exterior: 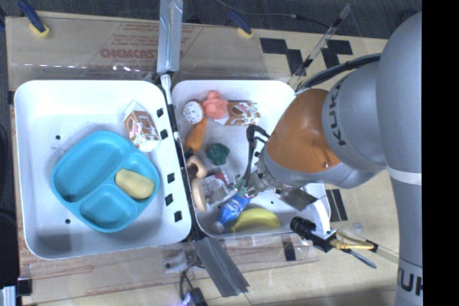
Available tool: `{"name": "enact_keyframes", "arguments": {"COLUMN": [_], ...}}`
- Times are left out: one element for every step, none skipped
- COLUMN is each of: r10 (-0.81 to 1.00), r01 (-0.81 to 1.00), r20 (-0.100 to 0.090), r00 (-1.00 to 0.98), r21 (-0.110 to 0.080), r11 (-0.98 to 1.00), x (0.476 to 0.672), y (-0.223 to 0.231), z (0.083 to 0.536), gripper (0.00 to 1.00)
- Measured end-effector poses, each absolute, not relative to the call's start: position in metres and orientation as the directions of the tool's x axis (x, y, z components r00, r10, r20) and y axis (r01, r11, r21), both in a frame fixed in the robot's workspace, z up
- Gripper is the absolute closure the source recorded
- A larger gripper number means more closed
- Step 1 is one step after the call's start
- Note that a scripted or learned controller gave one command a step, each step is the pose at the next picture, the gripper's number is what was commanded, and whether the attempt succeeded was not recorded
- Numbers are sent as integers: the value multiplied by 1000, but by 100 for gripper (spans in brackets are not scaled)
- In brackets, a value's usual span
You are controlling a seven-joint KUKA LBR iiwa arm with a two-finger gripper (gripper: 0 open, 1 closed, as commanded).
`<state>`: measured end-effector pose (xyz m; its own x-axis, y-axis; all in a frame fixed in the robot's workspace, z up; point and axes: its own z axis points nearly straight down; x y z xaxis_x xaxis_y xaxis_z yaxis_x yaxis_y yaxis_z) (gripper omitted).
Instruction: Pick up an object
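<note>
Camera view: arm (358, 125) comes in from the right over the right bin (287, 91), orange band above the bin's right half. Gripper (242, 191) is low in the bin near the front edge, just above a blue bottle (234, 211). The wrist hides the tips, so whether it grips anything can't be told.

Right bin: banana (256, 219) at the front edge, touching the bottle. Green lump (217, 153) mid-bin. Carrot (196, 135) along the left wall, tilted. White ball (192, 112), pink toy (214, 106) and a printed packet (243, 112) line the back edge. Tan ring (196, 191), probably a bagel, sits at the left wall near the front.

Left bin (29, 111): blue tray (79, 168) centre-front, a yellow potato (135, 183) in its right compartment. Small carton (141, 127) touching the tray's back-right corner, near the divider.
</note>
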<state>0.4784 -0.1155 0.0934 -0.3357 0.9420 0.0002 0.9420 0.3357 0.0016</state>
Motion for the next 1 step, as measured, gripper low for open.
{"name": "enact_keyframes", "arguments": {"r10": [954], "r01": [954], "r20": [0], "r00": [-299], "r21": [1], "r11": [299], "x": [478], "y": [-164], "z": [91], "gripper": [0]}}
